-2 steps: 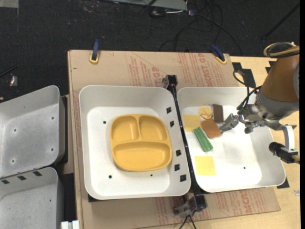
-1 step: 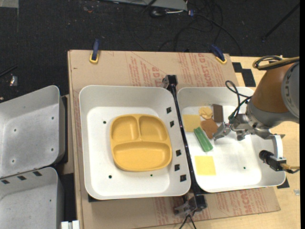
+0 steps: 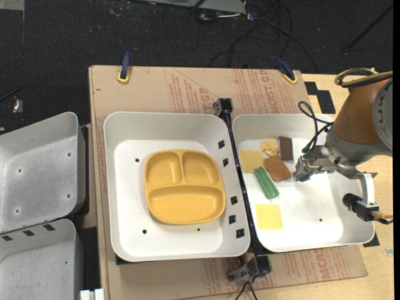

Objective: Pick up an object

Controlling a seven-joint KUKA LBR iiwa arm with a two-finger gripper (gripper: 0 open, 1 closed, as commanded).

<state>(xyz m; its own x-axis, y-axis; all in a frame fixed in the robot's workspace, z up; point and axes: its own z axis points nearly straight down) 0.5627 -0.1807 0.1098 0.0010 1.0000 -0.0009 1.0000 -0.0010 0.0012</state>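
Note:
The right bin holds several small items: a green stick, a yellow square, a pale yellow slab, a brown wedge, a dark brown block and a small tan piece. My gripper hangs low over the right bin, just right of the brown wedge and close to it. Nothing shows between its fingers.
The left bin holds a yellow divided tray. A black divider runs between the two bins. Grey metal panels lie off the bench to the left. Cables cross the dark floor behind.

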